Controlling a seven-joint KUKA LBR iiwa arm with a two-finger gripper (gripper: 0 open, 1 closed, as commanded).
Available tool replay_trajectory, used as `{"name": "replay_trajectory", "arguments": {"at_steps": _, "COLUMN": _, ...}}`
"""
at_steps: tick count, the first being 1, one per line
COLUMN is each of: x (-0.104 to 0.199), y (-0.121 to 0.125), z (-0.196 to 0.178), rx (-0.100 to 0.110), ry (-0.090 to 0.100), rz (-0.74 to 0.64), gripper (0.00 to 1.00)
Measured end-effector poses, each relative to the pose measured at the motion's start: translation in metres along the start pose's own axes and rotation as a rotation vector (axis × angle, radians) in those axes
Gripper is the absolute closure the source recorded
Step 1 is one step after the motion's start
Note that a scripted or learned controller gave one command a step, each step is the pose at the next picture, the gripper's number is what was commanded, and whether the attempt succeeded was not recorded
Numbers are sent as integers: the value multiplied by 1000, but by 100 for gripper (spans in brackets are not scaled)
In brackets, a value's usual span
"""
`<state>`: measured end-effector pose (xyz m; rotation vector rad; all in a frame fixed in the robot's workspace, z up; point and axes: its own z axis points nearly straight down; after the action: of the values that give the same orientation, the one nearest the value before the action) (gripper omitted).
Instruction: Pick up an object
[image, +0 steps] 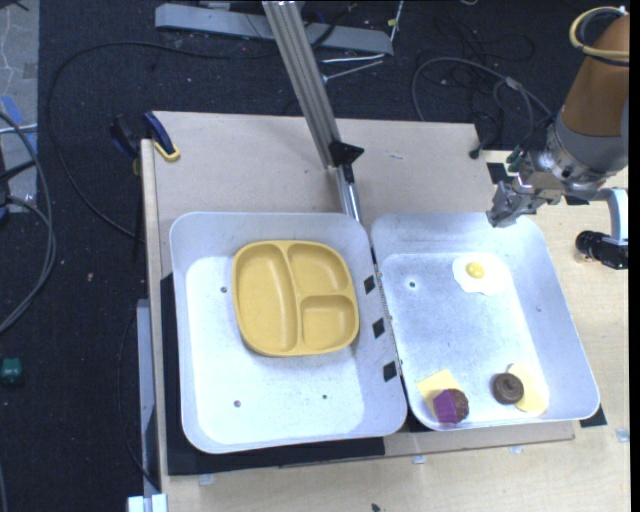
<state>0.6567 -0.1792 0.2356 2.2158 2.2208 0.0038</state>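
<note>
Left bin (205, 330) first: a yellow tray (296, 297) with three sections sits in it, well left of the egg (474, 274). Moving on to the right bin (555, 330), the egg lies toward its far side. Near of the egg, along the front edge, a purple ball (450, 405) rests on a yellow slice (434, 384), and right of it a brown piece (508, 388). The gripper (503, 212) hovers just beyond the egg at the bin's far rim, holding nothing; whether it's apart or together, I can't tell.

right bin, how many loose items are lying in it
5: a fried egg toy near the far side, and along the near edge a yellow slice, a purple ball, a brown disc and another yellow piece.
</note>
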Motion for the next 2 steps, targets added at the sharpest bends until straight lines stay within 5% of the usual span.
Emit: {"name": "replay_trajectory", "arguments": {"at_steps": 2, "x": 115, "y": -14, "z": 9, "rx": 7, "ry": 2, "rz": -4, "gripper": 100}}
